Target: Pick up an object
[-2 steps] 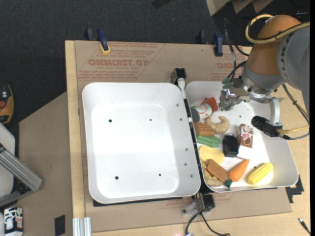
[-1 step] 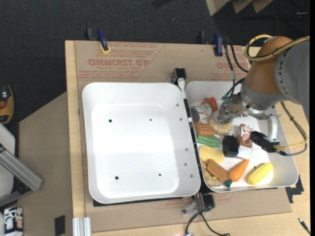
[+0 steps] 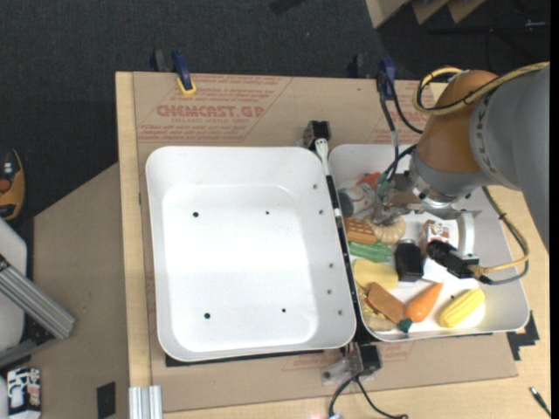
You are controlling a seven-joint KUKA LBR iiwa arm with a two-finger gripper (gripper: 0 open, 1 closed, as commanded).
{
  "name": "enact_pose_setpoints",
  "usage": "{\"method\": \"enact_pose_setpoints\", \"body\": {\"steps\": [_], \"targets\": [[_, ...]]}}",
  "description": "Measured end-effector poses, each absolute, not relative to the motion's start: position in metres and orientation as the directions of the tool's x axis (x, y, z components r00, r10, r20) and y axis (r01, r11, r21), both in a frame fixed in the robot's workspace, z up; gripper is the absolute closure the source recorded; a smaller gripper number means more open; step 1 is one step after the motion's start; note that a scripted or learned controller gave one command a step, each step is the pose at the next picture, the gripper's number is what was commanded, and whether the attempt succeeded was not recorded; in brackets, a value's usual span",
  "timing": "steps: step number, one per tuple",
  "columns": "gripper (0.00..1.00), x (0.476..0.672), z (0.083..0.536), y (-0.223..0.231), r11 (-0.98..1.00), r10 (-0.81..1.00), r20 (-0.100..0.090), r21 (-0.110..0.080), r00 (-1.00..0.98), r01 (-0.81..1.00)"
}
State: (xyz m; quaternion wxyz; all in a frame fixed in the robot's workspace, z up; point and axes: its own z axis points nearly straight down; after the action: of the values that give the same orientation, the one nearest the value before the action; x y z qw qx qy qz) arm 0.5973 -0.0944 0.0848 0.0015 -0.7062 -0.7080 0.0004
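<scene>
The right white bin holds several toy foods. An orange carrot and a yellow corn cob lie near its front. A black block, a green piece, a brown ridged bread piece and a brown sausage-like piece lie along its left side. My gripper hangs low over the back left of this bin, just above the bread piece and a pale beige item. The wrist hides the objects under it.
The left white bin sits beside the right one, with a black divider rail between them. Blue clamps grip the cardboard board's back edge. A yellow-and-black cable loops over the right bin.
</scene>
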Motion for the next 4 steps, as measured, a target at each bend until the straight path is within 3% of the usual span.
{"method": "enact_pose_setpoints", "body": {"steps": [3,4], "targets": [[1.00,0.622,0.085,-0.102,0.001,1.000,-0.001,0.002,-0.001,1.000],[1.00,0.630,0.084,-0.093,0.001,1.000,-0.001,-0.006,-0.001,1.000]]}}
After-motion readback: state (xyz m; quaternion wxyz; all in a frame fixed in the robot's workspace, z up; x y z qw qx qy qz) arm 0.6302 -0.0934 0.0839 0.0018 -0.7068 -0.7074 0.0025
